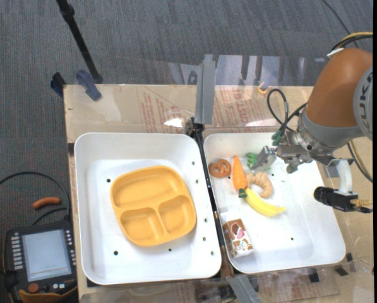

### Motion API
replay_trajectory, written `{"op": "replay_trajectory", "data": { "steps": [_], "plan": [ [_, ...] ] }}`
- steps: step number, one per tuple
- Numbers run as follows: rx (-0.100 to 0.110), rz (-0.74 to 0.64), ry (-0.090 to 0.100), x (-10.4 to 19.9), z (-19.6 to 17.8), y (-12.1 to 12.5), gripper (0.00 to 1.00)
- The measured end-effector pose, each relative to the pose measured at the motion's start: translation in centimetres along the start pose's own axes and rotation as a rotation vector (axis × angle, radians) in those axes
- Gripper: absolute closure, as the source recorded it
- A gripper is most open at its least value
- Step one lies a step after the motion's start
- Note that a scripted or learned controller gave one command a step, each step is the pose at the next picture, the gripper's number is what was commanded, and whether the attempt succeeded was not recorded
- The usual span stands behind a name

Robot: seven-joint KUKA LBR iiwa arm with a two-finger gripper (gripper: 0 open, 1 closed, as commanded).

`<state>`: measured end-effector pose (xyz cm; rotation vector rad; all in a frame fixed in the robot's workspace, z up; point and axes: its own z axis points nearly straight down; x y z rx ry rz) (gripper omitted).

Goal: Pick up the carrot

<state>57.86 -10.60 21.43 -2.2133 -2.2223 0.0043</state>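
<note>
Nearest, a small printed carton [238, 237] lies at the right bin's [314, 242] front-left corner, with bare white floor to its right. Beyond it a smooth curved banana [264, 204] touches a pale ridged shrimp [262, 182]. The carrot [239, 173], a tapered orange cone with its green end toward the front, lies just left of them, beside a brown pretzel [220, 167] by the bin's left wall. The gripper [266, 157] hangs just right of the carrot's tip; how wide it stands cannot be told. The left bin [93, 257] holds a glossy three-part orange plate [153, 204].
</note>
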Motion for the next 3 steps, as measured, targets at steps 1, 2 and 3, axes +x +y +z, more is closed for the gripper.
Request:
{"op": "replay_trajectory", "data": {
  "steps": [1, 2, 3],
  "plan": [
    [-0.002, -0.048, 0.0, 1.2, 12.9, 3.0, 0.0],
    [0.001, -0.04, 0.002, 1.0, 12.1, 2.9, 1.0],
    [-0.004, -0.352, -0.002, 2.6, 2.8, 3.7, 1.0]
  ]
}}
